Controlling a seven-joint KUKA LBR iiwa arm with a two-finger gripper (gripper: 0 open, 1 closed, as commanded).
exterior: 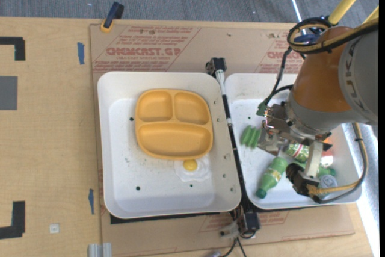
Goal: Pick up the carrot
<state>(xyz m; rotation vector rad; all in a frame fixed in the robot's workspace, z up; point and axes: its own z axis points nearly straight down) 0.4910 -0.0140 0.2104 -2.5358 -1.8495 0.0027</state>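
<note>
Two shallow white plastic bins sit side by side on a cardboard-covered bench. Left bin (114, 147): a yellow-orange divided plate (174, 122), smooth, rounded corners, three compartments, sits toward the bin's far edge; a toy fried egg (191, 167), white w/ a yellow yolk, touches the plate's near rim. Right bin (240, 93): a green plastic bottle (271, 176) lies tilted near the near edge; a ribbed green piece (250, 136) lies by the bin's left wall. The gripper (287, 144) is low in the bin's middle, metal wrist parts and cables over it; can't tell its state. An orange-red bit (325, 149) w/ white shows near the right edge, half hidden by the arm; can't tell if it's the carrot.
</note>
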